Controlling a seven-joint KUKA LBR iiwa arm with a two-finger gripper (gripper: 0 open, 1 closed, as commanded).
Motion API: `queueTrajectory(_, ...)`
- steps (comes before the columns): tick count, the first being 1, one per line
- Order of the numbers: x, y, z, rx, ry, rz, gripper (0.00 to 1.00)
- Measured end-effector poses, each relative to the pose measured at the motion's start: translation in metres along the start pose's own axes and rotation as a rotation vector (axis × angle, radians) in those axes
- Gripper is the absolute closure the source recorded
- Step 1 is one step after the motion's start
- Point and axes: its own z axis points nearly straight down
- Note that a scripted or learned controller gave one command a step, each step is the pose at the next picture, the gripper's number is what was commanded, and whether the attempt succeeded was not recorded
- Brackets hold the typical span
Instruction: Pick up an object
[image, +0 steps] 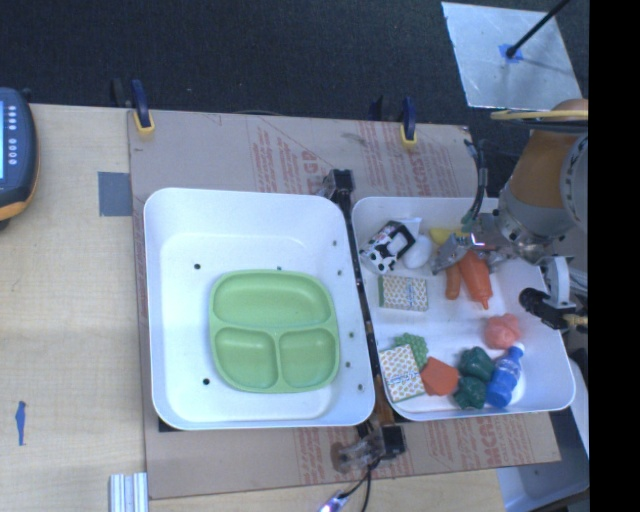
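- We're looking down on the bench (70, 300) with two white bins side by side.
- The left bin (180, 220) holds a green tray (272, 330) with three compartments, sitting flat near the middle.
- The right bin (545, 390) carries all the small stuff.
- The arm (545, 185) comes in from the right, over the top right corner of the right bin.
- The end effector (468, 243) sits low at the back of that bin, right at the top of two orange carrots (476, 278).
- We can't tell if it's open or closed, and we can't say it has hold of anything.
- The carrots lie next to each other, angled slightly, touching or nearly touching.
- Just left of the end effector is a black-and-white cow toy (388, 246), with a small yellow piece (441, 236) between them.
- Below the cow lies a flat patterned card (404, 293).
- A pink lump (503, 329) sits near the right wall, below the carrots.
- Along the front we see another card (400, 375), a green bit (414, 347) touching it, an orange block (439, 377), a dark green toy (474, 376) and a blue bottle (505, 375), all packed close.
- A blue-and-orange device (14, 150) rests at the bench's far left edge.
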Motion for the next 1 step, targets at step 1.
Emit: queueTrajectory(1, 0.0053, 0.0091, -0.0178, -0.022, 0.0, -0.013, 1.0)
